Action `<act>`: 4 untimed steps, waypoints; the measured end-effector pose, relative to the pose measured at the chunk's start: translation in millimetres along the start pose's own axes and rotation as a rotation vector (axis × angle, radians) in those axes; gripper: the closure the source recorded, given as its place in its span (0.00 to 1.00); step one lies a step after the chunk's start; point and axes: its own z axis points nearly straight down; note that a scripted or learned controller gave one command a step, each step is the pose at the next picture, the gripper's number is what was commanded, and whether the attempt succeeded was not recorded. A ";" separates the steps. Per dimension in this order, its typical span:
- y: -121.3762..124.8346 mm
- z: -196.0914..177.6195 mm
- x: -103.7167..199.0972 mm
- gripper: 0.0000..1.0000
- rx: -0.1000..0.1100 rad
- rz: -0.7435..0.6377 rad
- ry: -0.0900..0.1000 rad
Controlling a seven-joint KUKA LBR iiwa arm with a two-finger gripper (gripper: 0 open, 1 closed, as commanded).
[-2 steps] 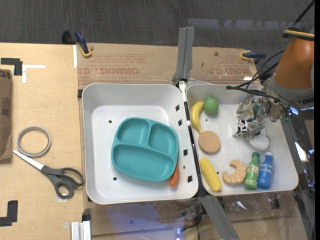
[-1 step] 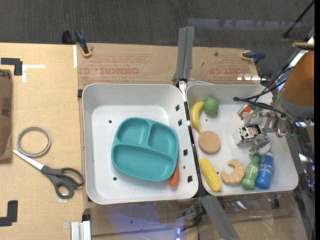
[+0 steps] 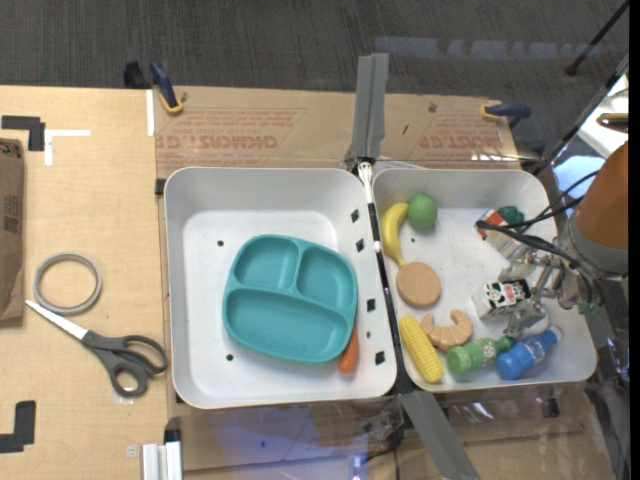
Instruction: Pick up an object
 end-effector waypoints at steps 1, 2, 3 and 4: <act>34.5 -4.5 51.5 0.00 0.001 -0.039 -0.020; 124.1 0.0 -16.5 0.00 -0.001 -0.014 -0.001; 126.7 0.7 15.8 0.00 0.001 0.274 0.002; 130.0 0.2 5.2 0.00 0.001 0.440 0.000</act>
